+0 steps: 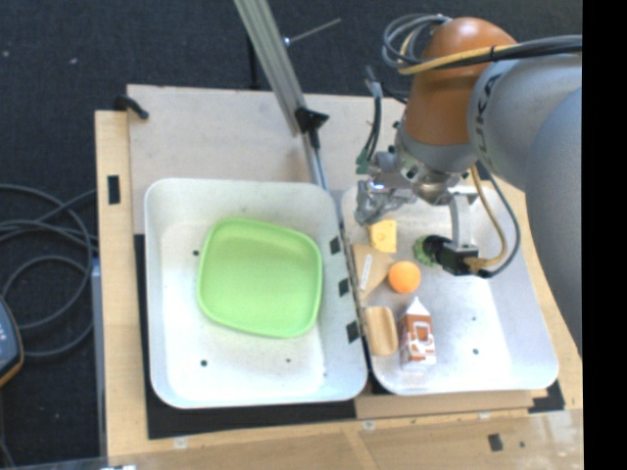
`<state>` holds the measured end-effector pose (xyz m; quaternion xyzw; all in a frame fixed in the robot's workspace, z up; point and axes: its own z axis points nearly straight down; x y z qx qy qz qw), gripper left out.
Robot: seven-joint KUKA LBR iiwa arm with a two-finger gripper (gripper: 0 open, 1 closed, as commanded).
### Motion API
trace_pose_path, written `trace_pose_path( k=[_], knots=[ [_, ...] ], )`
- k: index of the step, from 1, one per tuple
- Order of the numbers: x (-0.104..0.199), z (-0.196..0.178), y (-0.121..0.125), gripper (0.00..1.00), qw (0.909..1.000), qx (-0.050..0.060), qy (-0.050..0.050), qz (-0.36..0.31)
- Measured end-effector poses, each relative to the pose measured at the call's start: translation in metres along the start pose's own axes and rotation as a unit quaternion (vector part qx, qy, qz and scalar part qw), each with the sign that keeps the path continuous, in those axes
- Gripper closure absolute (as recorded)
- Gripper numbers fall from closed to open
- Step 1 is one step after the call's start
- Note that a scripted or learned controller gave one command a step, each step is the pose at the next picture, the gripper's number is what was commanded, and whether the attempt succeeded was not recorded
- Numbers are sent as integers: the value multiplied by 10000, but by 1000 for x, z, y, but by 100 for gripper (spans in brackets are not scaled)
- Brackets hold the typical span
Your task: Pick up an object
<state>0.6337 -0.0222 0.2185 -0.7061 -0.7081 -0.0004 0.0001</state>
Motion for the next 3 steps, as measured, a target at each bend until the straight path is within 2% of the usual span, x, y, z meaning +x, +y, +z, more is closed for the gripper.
trace_pose_path(
  k=[1,2,3],
  knots=[
    [49,1,-19,100,10000,0,1,-2],
    [99,-4,-18,100,10000,-2,3,-6],
    [97,-3,-18,0,10000,0,-2,17]
  ],
)
